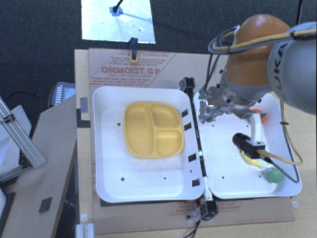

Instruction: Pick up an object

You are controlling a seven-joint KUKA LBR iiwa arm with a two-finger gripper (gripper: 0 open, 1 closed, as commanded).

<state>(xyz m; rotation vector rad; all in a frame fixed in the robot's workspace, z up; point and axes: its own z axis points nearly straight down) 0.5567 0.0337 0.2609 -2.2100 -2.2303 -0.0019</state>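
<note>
A pale yellow, three-compartment plate (152,130) was laid flat in the left bin (109,182). The claw (207,111) was seen at the right bin's (223,182) ten o'clock, its state undeterminable.

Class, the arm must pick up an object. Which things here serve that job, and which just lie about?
Job:
gripper
right bin
green object
yellow object
left bin
yellow divided plate

Lying about:
printed cardboard sheet
yellow-and-black clamp
silvery sheet

The arm (277,58) hides most of a seemingly orange thing (262,116).
</note>
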